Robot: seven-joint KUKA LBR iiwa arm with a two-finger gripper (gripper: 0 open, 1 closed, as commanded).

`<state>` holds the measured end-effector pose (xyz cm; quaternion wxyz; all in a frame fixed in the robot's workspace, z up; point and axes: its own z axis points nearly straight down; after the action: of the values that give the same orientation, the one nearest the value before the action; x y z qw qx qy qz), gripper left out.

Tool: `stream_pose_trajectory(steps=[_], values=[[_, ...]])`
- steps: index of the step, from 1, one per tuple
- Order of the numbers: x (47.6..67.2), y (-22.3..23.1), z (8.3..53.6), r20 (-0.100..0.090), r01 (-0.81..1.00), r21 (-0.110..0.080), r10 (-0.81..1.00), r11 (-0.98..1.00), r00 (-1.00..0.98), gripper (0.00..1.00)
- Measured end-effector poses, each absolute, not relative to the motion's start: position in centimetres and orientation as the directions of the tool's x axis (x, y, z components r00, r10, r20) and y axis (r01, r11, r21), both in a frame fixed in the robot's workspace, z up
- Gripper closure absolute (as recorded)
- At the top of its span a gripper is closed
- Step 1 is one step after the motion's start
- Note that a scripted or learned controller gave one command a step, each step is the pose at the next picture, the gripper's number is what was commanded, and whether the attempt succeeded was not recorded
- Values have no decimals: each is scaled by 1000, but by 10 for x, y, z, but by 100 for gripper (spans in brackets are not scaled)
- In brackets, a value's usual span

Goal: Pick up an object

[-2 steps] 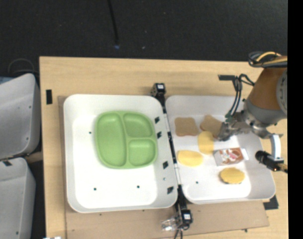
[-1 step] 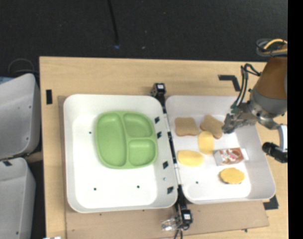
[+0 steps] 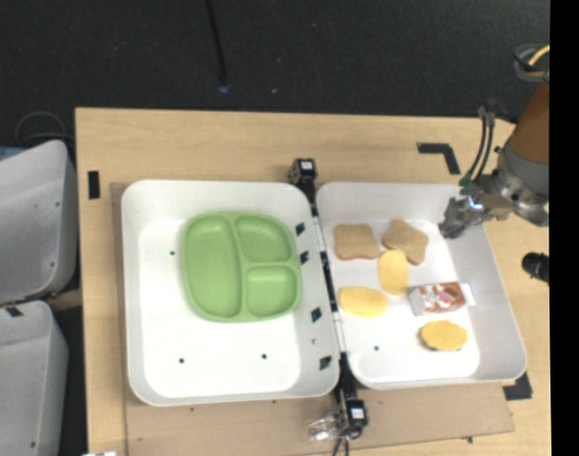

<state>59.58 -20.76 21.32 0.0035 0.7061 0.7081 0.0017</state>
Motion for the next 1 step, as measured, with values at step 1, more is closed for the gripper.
stream_pose_trajectory(steps=[1], values=[[595,-156,214,0,1000,1,1000,6,-6,100]])
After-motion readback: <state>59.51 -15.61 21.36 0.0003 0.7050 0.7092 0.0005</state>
